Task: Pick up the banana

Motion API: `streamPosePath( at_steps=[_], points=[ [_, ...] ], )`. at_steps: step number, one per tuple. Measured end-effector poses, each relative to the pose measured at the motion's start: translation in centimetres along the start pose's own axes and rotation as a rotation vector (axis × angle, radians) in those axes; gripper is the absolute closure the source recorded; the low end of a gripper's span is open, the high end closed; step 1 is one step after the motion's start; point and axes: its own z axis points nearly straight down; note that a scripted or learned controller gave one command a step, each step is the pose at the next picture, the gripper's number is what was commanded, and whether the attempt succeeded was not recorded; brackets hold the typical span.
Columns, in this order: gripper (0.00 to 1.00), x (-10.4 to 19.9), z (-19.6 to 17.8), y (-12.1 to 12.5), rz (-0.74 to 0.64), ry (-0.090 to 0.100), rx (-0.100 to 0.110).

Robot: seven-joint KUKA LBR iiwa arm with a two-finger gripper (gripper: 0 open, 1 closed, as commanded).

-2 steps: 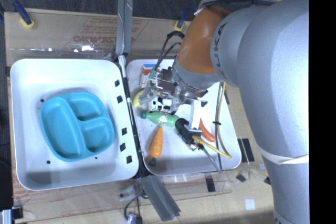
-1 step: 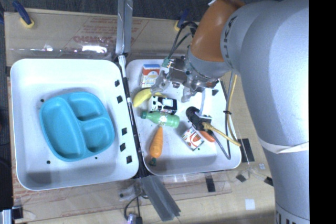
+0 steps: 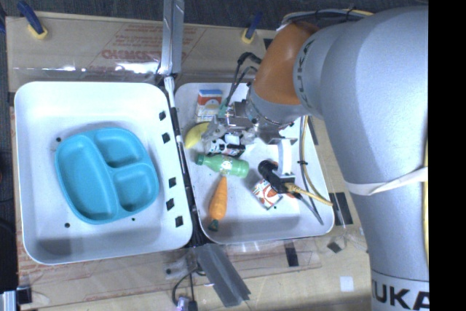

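Observation:
The banana (image 3: 194, 135) is yellow and lies in the right bin (image 3: 313, 226) against its left wall, partly hidden by the gripper. The gripper (image 3: 220, 136) is lowered into that bin and hangs directly to the right of the banana, close to or touching it. Nothing in this view shows the banana between the fingers. Below the gripper lies a green bottle (image 3: 225, 166).
An orange carrot (image 3: 218, 199) lies near the right bin's front left. A red and white packet (image 3: 265, 195) sits at its front middle, and a small white box (image 3: 210, 99) at its back. The left bin (image 3: 44, 105) holds a blue divided plate (image 3: 105, 171).

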Motion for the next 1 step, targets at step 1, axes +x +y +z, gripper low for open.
streamPosePath(
  at_steps=[1],
  points=[
    [0.0, 1.41, 0.41, 6.73, 0.03, 0.002, -0.015]
  ],
)
